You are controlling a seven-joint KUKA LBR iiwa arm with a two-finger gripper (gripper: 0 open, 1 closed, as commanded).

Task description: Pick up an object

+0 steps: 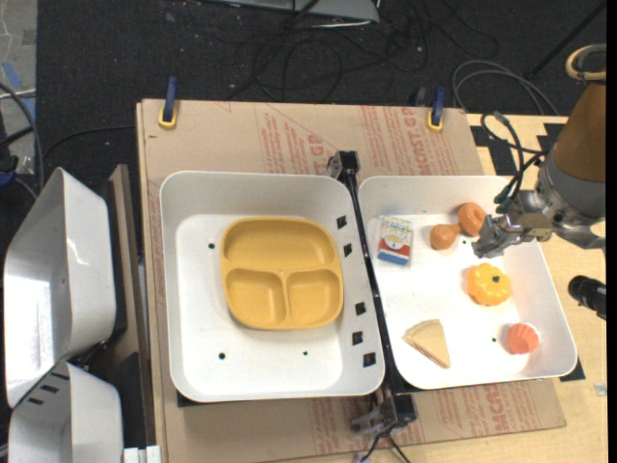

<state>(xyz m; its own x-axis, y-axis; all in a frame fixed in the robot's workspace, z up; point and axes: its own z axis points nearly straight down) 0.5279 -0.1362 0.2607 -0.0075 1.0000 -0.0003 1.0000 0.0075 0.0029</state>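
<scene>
1. Though the gripper (487, 240) hangs low over the right bin (554, 287), whether it is parted or closed cannot be made out, and nothing shows in its grasp.
2. Nearest it lies the yellow pepper toy (488, 285), just below it in view, squat with no long axis.
3. The orange drumstick toy (458, 226) sits just beside the gripper on the left, long axis slanting up-right.
4. Farther off: the small carton (394, 239), the wedge (428, 342), the red toy (521, 338).
5. Farthest, the yellow divided plate (282, 271) rests in the left bin (183, 287).
</scene>
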